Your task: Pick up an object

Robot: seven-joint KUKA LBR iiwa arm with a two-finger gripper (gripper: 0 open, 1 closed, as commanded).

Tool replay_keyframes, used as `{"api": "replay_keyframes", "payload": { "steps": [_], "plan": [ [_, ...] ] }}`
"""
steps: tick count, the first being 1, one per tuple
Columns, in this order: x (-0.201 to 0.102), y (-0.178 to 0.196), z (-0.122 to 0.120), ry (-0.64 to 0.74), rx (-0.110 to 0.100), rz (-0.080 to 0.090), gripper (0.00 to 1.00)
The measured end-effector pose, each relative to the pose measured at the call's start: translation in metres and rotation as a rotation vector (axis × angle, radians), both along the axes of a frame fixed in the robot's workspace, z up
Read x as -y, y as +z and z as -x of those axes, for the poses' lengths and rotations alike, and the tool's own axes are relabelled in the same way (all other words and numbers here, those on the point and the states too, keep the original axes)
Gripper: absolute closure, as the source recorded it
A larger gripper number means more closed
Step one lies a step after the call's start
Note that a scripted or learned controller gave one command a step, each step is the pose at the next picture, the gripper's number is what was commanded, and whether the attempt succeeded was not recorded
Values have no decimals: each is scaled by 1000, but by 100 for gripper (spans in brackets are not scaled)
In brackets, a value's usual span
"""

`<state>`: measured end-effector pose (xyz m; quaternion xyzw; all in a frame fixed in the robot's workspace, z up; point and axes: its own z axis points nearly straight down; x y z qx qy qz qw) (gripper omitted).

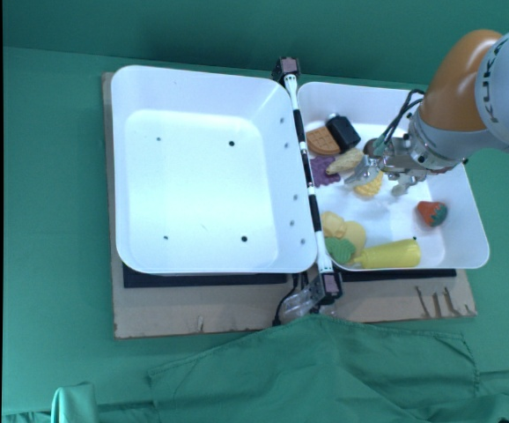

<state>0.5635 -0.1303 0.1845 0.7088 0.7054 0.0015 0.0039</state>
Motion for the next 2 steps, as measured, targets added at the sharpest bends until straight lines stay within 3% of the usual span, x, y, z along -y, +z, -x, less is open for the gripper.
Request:
{"api": "replay_keyframes", "payload": {
  "steps": [1,2],
  "plan": [
    [1,14,-3,-3,13,3,100],
    [59,1,-6,-1,9,0,100]
  ]
}}
